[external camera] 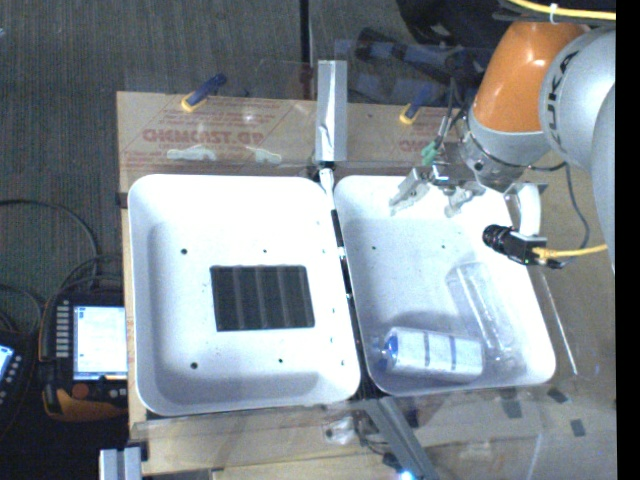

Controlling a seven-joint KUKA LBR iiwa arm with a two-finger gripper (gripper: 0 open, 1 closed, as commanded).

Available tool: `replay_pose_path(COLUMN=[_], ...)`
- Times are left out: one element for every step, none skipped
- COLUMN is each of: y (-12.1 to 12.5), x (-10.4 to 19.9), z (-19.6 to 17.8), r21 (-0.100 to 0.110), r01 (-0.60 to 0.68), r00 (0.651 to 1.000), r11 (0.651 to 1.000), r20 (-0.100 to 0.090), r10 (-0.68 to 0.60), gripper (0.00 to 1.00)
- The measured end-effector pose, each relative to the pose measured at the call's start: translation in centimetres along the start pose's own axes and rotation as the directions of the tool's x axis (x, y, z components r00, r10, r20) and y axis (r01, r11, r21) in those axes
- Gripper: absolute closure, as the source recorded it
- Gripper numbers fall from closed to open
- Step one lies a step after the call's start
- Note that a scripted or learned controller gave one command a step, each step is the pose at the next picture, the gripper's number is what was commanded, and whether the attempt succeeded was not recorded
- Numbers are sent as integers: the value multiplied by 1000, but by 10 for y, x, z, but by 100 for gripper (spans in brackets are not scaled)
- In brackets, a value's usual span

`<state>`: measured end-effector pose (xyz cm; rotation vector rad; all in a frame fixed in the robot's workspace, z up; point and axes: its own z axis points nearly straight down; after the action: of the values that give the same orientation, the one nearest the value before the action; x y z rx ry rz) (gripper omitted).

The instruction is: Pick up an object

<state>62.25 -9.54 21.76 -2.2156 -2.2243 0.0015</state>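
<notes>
Two clear plastic bottles lie in the right bin (380, 258). One bottle with a blue cap and a white label (432, 351) rests along the bin's front wall. The other clear bottle (482, 306) lies at a slant toward the right wall, its lower end touching the first. My gripper (432, 194) hangs over the far part of the right bin, well above and behind both bottles. Its two metal fingers (407, 192) are spread apart with nothing between them.
The left bin (160, 218) has a dark ribbed pad (262, 297) on its floor. A cardboard sheet (220, 133) with clamps lies behind the bins. A black cable plug (503, 239) hangs from the arm over the right bin's far right.
</notes>
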Motion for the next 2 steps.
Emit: replay_pose_path(y=[-32,-89], x=[-66,-65], z=[-45,-114], r21=[-2,-2], r01=[-200,-362], r00=[980,932], r11=[980,932], r20=[3,2], r10=[200,362], gripper=[0,0])
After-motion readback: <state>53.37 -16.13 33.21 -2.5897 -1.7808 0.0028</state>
